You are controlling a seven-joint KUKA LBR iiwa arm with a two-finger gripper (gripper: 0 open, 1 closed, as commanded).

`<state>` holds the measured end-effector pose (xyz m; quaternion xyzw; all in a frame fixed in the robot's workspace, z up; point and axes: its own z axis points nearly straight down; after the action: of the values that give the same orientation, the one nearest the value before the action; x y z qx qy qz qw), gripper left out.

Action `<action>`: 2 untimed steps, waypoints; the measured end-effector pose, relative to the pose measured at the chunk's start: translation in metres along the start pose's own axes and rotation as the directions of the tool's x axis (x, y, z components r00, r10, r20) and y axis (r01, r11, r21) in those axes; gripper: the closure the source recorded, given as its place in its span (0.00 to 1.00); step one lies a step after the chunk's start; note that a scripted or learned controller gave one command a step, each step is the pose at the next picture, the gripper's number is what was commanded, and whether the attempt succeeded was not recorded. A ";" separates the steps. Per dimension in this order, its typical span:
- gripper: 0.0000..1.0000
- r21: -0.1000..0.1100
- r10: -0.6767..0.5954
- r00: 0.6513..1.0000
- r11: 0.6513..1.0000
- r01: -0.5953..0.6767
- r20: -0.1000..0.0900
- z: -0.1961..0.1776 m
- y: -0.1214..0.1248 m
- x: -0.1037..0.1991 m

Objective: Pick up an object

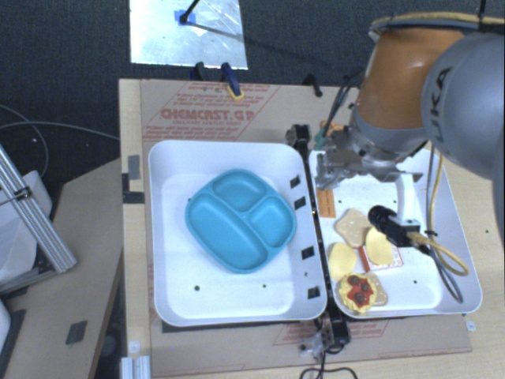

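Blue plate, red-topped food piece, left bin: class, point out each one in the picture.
Blue plate (pixel 241 221), camera view, its middle where the dividers meet.
Red-topped food piece (pixel 361 290), camera view, its red topping.
Left bin (pixel 185 290), camera view, bare floor near its lower-left corner.

In left bin (pixel 170 235), centred: divided plate (pixel 241 219). In right bin (pixel 418 287), beside the left wall toward the near edge: perhaps four small flat pieces (pixel 343 260), clustered, touching.
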<state>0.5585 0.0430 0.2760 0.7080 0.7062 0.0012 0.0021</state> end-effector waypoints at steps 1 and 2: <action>1.00 0.007 -0.002 1.000 1.000 0.002 -0.001 0.004 -0.058 -0.013; 1.00 -0.015 -0.009 1.000 1.000 0.009 -0.005 -0.141 -0.070 0.001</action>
<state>0.4877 0.0444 0.4169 0.7047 0.7095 0.0083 0.0055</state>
